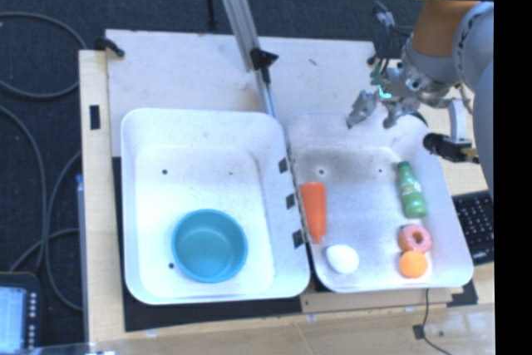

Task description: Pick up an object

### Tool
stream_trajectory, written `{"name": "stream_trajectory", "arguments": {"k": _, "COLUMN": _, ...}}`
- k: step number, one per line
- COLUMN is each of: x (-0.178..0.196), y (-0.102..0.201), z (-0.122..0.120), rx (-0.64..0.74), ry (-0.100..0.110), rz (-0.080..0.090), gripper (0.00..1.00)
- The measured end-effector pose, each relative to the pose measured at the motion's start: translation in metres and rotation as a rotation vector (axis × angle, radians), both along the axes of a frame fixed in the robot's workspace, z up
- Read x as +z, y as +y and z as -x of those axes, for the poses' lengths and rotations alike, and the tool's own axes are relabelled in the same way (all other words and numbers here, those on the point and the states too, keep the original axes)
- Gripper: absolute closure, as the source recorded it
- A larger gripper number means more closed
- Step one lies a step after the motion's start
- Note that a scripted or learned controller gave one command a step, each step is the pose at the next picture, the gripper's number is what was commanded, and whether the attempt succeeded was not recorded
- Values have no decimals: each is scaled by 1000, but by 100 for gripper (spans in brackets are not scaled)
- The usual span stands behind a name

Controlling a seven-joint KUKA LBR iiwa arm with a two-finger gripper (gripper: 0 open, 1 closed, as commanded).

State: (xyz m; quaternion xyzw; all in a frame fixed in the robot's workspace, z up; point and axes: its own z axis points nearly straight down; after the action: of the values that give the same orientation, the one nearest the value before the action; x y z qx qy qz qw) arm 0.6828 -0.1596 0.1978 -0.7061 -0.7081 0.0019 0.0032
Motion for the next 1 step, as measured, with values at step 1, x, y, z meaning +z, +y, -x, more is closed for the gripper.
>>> {"name": "stream_trajectory", "arguments": {"k": 1, "x": 5, "y": 0, "z": -2, "rx": 1, "ry": -9, "rz": 1, "gripper": 0}}
